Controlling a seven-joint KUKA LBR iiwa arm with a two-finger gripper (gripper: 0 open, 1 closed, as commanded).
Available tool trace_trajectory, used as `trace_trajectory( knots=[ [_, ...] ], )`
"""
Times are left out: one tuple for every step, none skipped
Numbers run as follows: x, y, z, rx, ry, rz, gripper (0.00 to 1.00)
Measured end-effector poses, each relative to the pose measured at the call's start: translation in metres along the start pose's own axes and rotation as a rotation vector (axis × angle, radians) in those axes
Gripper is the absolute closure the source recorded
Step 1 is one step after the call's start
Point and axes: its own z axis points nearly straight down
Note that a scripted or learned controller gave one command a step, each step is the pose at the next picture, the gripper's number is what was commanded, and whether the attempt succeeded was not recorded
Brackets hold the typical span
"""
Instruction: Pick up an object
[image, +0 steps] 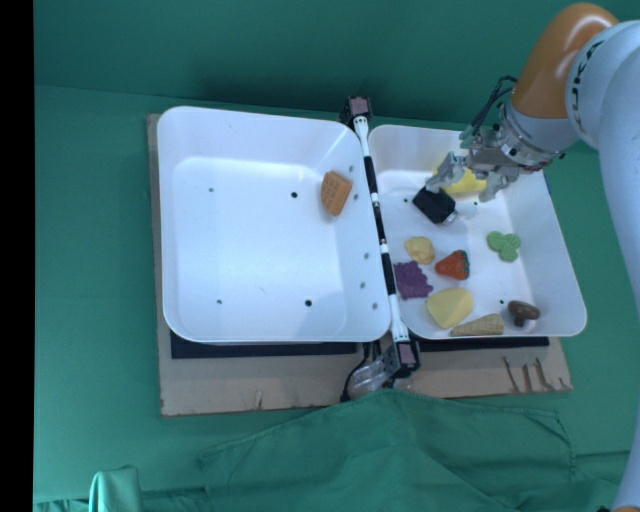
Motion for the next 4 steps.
trace_trajectory(
  knots=[
    [0.0, 0.004, -0.014, -0.009, 0.0, 0.0, 1.0],
    [0.0, 0.003, -0.013, -0.006, 0.0, 0.0, 0.0],
    [0.001, 0.025, 0.028, 0.026, 0.003, -0.002, 0.0],
    [0.046, 0.007, 0.023, 0.014, 0.0, -0.005, 0.0]
  ],
)
